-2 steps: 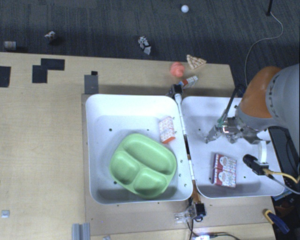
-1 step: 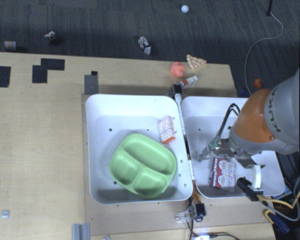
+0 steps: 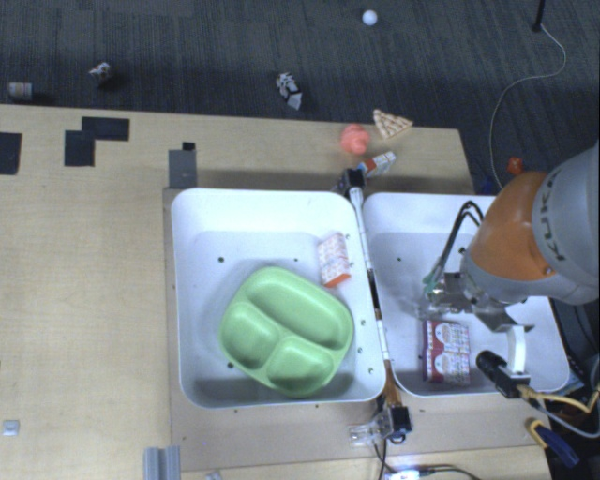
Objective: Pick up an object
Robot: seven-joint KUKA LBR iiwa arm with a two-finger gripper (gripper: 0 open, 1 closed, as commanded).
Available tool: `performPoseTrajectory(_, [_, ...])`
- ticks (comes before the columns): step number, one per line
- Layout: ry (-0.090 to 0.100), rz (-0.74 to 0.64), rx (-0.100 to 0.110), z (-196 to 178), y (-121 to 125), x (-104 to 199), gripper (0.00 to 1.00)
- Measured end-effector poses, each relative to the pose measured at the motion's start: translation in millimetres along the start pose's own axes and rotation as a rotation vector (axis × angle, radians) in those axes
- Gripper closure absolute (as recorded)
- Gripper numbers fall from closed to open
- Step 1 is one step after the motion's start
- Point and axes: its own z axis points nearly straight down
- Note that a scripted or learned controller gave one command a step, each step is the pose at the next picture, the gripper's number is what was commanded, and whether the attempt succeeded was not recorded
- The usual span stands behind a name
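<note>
Beneath the end effector (image 3: 448, 305), grip state unclear, lies a dark-red printed carton (image 3: 447, 352).

One fixed camera looks down at a slant on both white bins (image 3: 187, 309), the arm (image 3: 553, 234) entering from the right.

Pale wooden worktop (image 3: 84, 309) spanning the lower field, with black rectangular patches (image 3: 94, 136) toward ten o'clock. Dark grey carpet (image 3: 234, 47) across twelve o'clock, strewn with small debris and a white ball (image 3: 369, 17); thin cable (image 3: 525, 84) at two o'clock.
</note>
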Motion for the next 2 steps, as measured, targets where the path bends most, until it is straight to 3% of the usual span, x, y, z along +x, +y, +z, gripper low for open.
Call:
performPoseTrajectory(1, [0.000, 0.000, 0.001, 0.1, -0.2, 0.0, 0.00])
performPoseTrajectory(2, [-0.001, 0.001, 0.000, 10.7, -17.6, 2.3, 0.00])
